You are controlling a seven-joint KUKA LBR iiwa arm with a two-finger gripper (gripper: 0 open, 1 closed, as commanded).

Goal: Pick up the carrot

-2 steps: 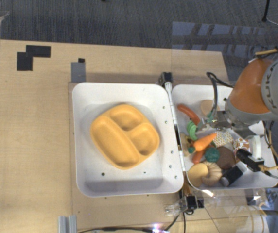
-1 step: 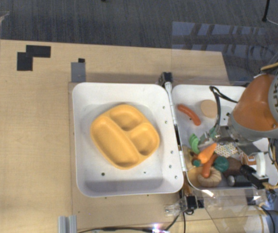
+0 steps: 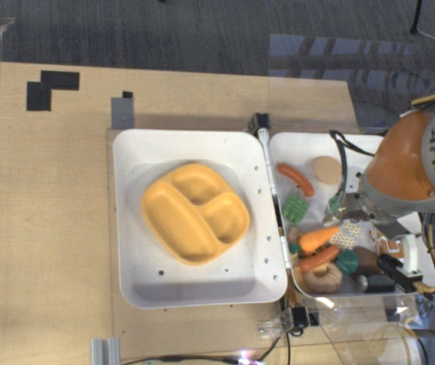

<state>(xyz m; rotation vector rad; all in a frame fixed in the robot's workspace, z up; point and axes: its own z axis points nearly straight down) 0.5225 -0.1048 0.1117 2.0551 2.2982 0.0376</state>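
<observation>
- Fingers (image 3: 344,217): state unclear, can't tell wide or narrow; low over right bin, just right of carrot.
- Left bin (image 3: 138,204): yellow divided plate (image 3: 195,212).
- Right bin (image 3: 369,141): carrot (image 3: 316,239) near left wall, green block (image 3: 295,207) above, red sausage (image 3: 295,178) further up.
- Arm (image 3: 404,166) enters from right.

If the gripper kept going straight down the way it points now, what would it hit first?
Most likely the carrot: the gripper hangs over the right bin just beside its thick end. Depth is hard to judge from above, so the patterned item next to it could be touched first.
</observation>
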